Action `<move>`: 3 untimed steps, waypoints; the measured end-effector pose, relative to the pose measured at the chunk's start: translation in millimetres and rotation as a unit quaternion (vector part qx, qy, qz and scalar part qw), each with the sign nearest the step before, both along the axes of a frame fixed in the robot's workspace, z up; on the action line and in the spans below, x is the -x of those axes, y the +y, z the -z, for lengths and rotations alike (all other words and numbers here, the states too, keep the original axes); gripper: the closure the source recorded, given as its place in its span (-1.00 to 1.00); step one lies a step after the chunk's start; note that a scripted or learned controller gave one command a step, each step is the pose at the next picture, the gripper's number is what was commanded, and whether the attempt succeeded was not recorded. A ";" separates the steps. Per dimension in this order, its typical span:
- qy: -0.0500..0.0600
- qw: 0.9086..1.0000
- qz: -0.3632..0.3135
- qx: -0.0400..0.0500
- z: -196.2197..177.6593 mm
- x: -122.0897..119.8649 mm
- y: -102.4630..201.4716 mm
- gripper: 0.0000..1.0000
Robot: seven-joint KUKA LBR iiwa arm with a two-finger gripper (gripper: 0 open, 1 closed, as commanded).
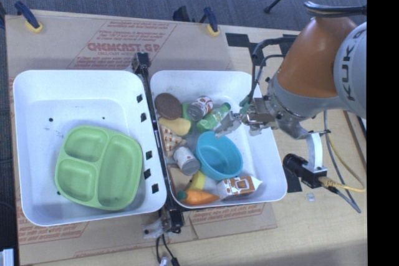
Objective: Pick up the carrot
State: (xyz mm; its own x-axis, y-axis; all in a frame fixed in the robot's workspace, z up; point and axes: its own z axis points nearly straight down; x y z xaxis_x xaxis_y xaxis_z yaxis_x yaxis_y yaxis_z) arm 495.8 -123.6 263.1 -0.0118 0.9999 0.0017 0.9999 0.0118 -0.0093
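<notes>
The orange carrot (199,198) lies at the near edge of the right bin (272,147), beside a yellow banana-like piece (197,181) and a small carton (239,185). My gripper (235,116) hangs over the right bin's middle, above the far rim of the blue bowl (219,156) and next to a green bottle (212,116). It is open, with nothing between its fingers. The carrot is well toward the near side of the gripper, beyond the bowl.
The right bin also holds a brown disc (168,105), a can (201,107), a second can (186,160) and a yellow piece (179,126). The left bin (37,93) holds a green divided plate (98,166). A black divider (149,124) separates the bins.
</notes>
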 end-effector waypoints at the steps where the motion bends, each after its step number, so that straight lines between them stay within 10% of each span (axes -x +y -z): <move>1: -0.010 0.999 -0.051 0.004 -175.1 13.8 33.8 -1.00; 2: -0.001 0.999 0.052 0.002 -121.2 18.8 109.3 -1.00; 3: 0.006 0.998 0.059 0.004 57.8 22.9 189.7 -1.00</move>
State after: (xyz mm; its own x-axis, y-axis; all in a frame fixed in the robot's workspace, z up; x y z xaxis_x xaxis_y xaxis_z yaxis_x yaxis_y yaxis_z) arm 472.9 66.2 205.2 0.1059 0.9944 -0.0061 0.9941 -0.1061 -0.0216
